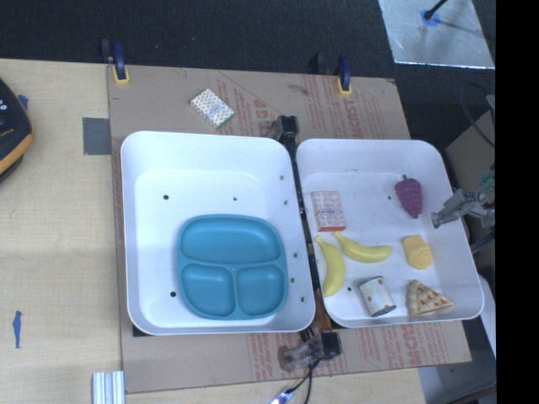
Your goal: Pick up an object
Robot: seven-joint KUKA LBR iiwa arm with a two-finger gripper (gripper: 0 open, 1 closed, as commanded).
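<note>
Near rim of right bin [396,320]: pizza-slice toy [428,299] in the corner, small can [376,295] just beside it. Next back: two bananas [344,257], yellow block [417,252]. Then red-white packet [328,209] near the dividing wall; purple grape bunch [409,196] farthest. Gripper [459,208] enters at right rim, mostly cut off by frame edge; finger spacing cannot be told. Bare floor lies behind the packet. Left bin [139,225] holds a blue divided tray [231,264].
</note>
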